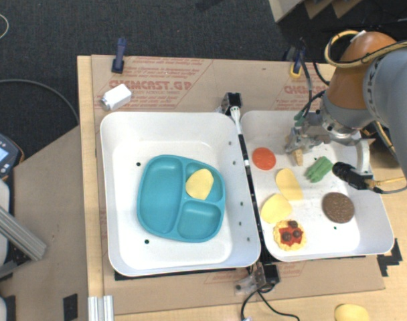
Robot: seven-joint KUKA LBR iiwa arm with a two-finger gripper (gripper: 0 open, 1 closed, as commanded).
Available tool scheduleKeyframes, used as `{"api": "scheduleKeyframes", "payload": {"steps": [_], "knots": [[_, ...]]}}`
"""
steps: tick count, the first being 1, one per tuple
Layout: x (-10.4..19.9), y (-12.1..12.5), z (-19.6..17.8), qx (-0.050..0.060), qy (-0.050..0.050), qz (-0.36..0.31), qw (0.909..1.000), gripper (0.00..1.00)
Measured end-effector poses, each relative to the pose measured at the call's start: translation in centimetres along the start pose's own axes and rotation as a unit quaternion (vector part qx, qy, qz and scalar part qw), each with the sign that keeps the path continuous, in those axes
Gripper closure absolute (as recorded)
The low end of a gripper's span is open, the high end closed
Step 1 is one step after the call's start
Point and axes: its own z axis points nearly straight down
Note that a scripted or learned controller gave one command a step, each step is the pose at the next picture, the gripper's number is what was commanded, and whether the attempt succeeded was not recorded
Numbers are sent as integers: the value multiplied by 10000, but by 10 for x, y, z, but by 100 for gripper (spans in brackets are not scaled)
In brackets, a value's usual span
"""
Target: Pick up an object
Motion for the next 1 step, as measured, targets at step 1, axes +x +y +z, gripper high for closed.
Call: {"api": "scheduleKeyframes", "payload": {"steps": [1], "knots": [[124,18,-96,-47,37,-64,10000,100]]}}
